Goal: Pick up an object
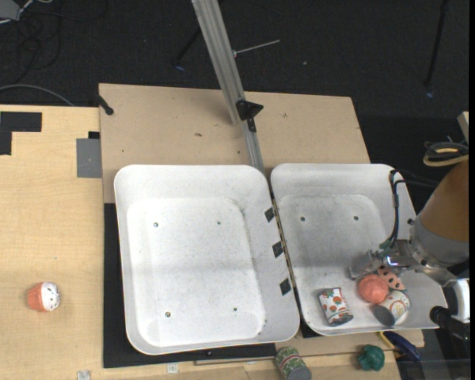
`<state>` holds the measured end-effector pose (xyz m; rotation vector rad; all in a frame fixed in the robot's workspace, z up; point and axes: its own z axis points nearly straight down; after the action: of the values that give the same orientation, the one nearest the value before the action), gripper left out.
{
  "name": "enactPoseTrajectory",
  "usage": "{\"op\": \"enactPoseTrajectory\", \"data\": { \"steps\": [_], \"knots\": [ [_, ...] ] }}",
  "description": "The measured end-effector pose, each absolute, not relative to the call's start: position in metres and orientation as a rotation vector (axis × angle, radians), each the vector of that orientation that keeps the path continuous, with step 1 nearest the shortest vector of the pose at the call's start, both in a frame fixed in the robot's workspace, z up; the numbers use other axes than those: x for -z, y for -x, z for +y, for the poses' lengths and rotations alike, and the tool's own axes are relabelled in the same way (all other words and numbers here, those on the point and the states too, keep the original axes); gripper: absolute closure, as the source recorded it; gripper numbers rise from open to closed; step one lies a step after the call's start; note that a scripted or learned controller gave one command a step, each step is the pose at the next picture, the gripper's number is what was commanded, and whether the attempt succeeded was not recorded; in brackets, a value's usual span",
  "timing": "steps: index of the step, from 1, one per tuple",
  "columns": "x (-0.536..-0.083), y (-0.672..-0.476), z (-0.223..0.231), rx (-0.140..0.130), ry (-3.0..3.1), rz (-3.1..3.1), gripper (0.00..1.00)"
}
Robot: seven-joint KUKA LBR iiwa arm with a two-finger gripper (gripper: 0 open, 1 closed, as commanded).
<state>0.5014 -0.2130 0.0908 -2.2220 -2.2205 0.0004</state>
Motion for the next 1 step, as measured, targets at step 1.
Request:
{"op": "enactPoseTrajectory", "data": {
  "steps": [1],
  "knots": [
    [-0.1020, -0.5011, -0.2135, 0.000, 2.224, -2.217, 1.00]
  ]
}}
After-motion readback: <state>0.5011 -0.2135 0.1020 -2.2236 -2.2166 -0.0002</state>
